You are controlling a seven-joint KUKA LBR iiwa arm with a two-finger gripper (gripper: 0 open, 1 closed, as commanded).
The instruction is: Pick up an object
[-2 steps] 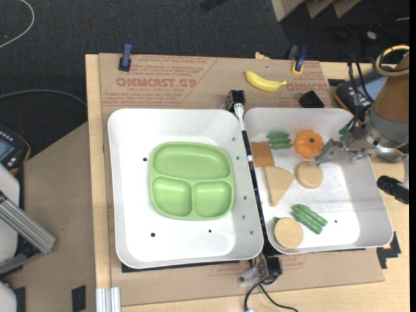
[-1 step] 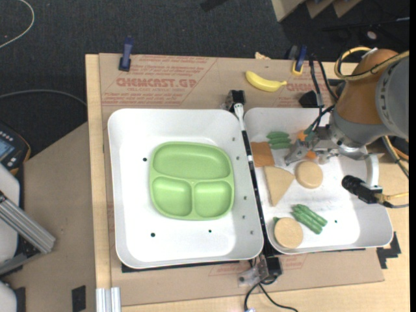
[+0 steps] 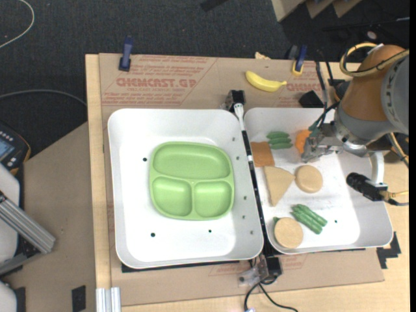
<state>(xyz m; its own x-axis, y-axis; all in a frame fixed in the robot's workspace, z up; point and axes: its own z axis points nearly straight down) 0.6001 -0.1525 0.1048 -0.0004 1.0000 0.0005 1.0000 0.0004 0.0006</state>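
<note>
Orange toy piece (image 3: pixel 302 139), small and blocky, beside the gripper (image 3: pixel 314 147).

Glossy white plastic bins (image 3: pixel 130 174), smooth matt green plastic tray (image 3: pixel 192 179), brown paper-covered bench (image 3: pixel 162 80), shiny yellow banana (image 3: pixel 264 81)

bright even overhead light, soft shadows, slightly soft focus.

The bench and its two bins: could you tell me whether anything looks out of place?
Yes: the banana lies on the brown board behind the right bin, outside both bins, while the other food pieces sit inside that bin.
</note>
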